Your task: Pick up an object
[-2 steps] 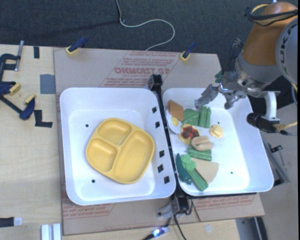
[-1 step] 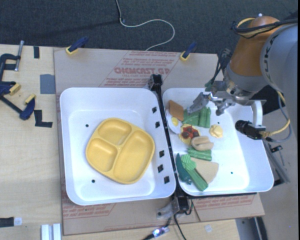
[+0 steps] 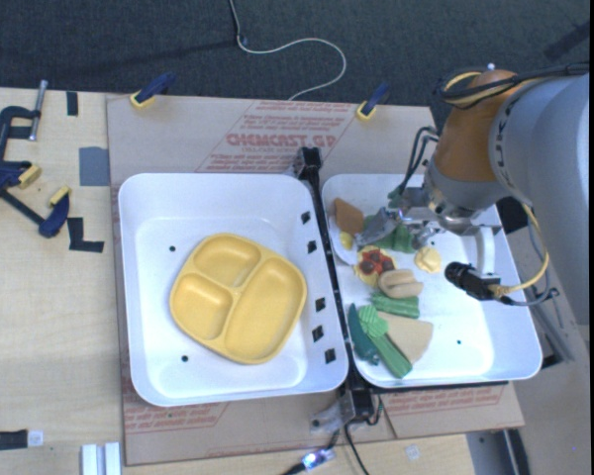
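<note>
The right bin [image 3: 475, 349] holds several toy foods: a brown piece [image 3: 348, 214], a red and yellow piece [image 3: 374, 261], a tan bun [image 3: 400, 283], green vegetables [image 3: 378, 338], a beige wedge [image 3: 410, 338] and a small yellow piece [image 3: 429, 258]. My gripper [image 3: 394, 228] is low over the upper left part of this pile, next to a green item [image 3: 406, 237]. Its fingers spread apart with nothing clearly between them.
The left bin [image 3: 144, 216] holds a yellow divided plate [image 3: 238, 297]. Black clips line the divider [image 3: 321, 255] between the bins. Clamps [image 3: 20, 181] lie on the bench at far left. A cable [image 3: 287, 43] loops at the back.
</note>
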Robot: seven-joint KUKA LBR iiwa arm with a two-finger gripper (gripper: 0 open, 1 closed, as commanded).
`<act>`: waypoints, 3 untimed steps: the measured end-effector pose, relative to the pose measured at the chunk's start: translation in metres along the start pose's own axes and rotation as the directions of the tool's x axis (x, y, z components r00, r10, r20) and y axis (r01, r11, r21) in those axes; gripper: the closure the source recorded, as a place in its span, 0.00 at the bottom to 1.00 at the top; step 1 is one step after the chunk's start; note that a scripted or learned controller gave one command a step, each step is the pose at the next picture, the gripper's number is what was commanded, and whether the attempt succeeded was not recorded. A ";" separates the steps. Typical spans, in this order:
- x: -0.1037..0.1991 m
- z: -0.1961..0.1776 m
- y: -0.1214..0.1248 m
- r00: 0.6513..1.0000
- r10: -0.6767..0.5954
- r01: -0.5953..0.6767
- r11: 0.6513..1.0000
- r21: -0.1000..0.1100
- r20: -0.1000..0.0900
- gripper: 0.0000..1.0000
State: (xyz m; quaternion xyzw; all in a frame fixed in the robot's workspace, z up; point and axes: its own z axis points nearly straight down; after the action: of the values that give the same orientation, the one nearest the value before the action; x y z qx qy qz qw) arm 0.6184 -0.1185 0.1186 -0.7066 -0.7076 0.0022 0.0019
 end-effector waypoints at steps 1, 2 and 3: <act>-0.001 0.032 0.002 1.000 0.001 -0.001 1.000 -0.010 0.005 0.00; -0.001 0.018 0.004 1.000 -0.001 0.001 1.000 -0.019 0.006 1.00; -0.005 -0.037 -0.004 1.000 0.002 -0.002 1.000 -0.009 0.000 1.00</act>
State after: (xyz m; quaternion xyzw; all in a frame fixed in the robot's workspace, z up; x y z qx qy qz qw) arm 0.6141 -0.1232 0.1554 -0.7072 -0.7070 -0.0009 -0.0011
